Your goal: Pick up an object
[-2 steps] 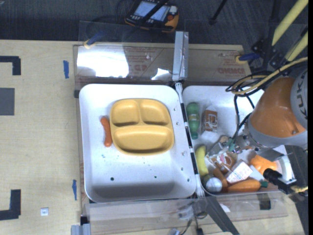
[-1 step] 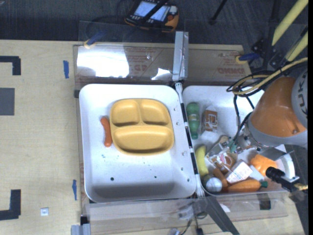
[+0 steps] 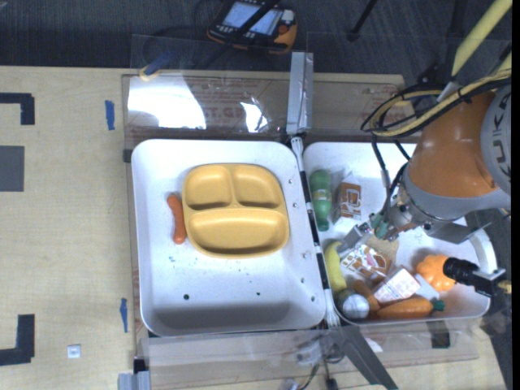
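A: Where is the gripper (image 3: 380,224) right now?

B: Low in the right bin (image 3: 370,154), near its middle, hanging under the grey and orange arm (image 3: 455,157) that comes in from the right edge. Whether it is spread or pressed together, I cannot tell; it is too small and cluttered there.

A: Is it holding anything?

B: Nothing I can see. It sits just above or touching the crinkly snack packet (image 3: 367,261), with a small brown packet (image 3: 349,200) just beyond it toward the far edge of the bin.

A: What else lies around it?

B: A green bottle (image 3: 322,195) against the left wall, a yellow banana (image 3: 334,266) below that along the same wall, a silver ball (image 3: 355,305) in the near left corner, a carrot (image 3: 405,307) along the near edge, a white card (image 3: 397,285) just above the carrot, and an orange toy (image 3: 433,271) toward the near right corner.

A: And the left bin (image 3: 154,250)?

B: A yellow divided plate (image 3: 236,209) in the middle and an orange sausage (image 3: 176,218) just beside its left rim. Well apart from the gripper.

A: So which step is this?

B: I judge it the reach, down at the pile, grasp not yet confirmed. The next move calls for closing squarely on one item, likely the snack packet, then lifting straight up. Flat, slippery wrapping among crowded neighbours could easily slip out.
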`<state>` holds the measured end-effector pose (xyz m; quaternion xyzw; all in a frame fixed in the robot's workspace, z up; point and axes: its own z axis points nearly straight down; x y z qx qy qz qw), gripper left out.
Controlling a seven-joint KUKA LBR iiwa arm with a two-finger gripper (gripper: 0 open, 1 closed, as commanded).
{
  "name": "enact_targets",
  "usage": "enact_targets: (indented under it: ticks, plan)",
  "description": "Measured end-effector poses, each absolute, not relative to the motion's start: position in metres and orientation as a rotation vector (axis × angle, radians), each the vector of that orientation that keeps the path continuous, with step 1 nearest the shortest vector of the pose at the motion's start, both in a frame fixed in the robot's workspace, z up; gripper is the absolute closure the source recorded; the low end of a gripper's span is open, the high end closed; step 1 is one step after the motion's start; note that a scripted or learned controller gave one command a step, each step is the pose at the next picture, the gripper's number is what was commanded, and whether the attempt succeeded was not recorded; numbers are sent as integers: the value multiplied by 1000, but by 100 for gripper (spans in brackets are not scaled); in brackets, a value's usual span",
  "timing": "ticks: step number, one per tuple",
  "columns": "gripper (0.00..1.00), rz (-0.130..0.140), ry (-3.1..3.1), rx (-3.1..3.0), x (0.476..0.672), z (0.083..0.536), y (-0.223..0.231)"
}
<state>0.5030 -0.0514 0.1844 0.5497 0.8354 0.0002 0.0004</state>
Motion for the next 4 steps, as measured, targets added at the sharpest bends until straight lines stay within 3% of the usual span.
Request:
enact_targets:
  ticks: [1, 2, 3, 4]
  plan:
    - [0, 1, 2664, 1656, 563, 110, -99]
    - [100, 2, 2661, 1651, 564, 120, -99]
    - [100, 4, 2657, 1648, 565, 130, -99]
    - [100, 0, 2462, 1949, 541, 251, -29]
